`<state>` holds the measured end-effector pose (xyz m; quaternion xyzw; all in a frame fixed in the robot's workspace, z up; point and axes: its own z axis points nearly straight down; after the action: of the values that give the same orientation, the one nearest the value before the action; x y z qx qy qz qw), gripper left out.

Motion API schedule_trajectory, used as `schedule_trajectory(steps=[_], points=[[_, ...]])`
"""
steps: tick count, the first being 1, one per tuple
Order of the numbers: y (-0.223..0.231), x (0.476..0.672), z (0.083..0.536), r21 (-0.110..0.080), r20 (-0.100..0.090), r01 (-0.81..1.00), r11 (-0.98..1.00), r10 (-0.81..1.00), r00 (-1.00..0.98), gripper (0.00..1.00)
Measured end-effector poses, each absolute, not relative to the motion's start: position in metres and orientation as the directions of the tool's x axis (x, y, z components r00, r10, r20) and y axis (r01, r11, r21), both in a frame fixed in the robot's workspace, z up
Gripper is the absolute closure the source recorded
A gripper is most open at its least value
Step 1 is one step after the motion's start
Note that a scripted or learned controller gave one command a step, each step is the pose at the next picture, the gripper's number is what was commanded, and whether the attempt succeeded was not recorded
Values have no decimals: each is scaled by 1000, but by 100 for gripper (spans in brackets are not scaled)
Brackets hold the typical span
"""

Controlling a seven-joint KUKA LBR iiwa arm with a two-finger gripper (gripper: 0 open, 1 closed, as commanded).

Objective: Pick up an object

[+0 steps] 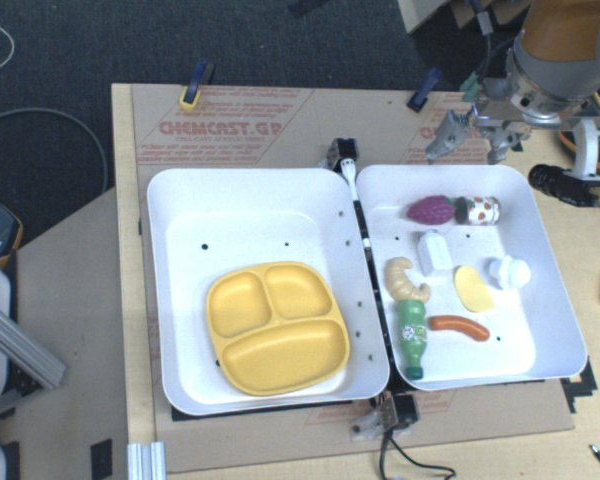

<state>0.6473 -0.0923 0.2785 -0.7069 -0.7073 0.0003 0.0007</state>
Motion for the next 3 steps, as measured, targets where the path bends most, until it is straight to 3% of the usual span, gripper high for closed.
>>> schedule_trajectory(steps=[1,2,3], points=[[-126,638,163,-11,1,1000,-4,1000,4,0],[-97,633,79,-9,3,1000,2,1000,-2,0],[-99,635,96,2,0,1000,0,1000,0,100]])
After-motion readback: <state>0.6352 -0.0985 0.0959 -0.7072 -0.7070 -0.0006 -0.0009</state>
